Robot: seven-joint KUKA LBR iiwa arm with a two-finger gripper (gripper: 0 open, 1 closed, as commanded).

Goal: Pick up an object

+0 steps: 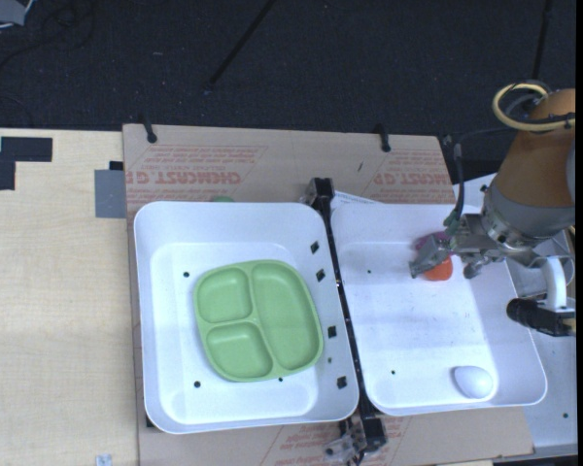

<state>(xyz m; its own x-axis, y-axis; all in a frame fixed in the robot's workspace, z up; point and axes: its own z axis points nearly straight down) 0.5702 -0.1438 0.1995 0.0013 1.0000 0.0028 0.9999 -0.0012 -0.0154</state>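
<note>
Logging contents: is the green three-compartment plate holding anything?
Empty: all three compartments of the green divided plate show bare green, in the left white bin.

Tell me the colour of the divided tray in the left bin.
Light green, seen in the camera view.

The counter [39, 289] was a pale wood-toned surface, and a brown cardboard sheet [272, 168] printed with red lettering lay flat on it, running under the pincer [435, 258] and well out to its left. Two shallow white bins sat side by side on that cardboard, touching along a black clamped seam. The right bin [408, 377] lay directly beneath the pincer; the left bin [165, 377] lay beyond the seam, well to the pincer's left. Further left again, on the bare counter, a grey square patch [108, 192] sat near the cardboard's edge, and a black stepped patch [15, 160] lay farthest from the pincer.
</note>
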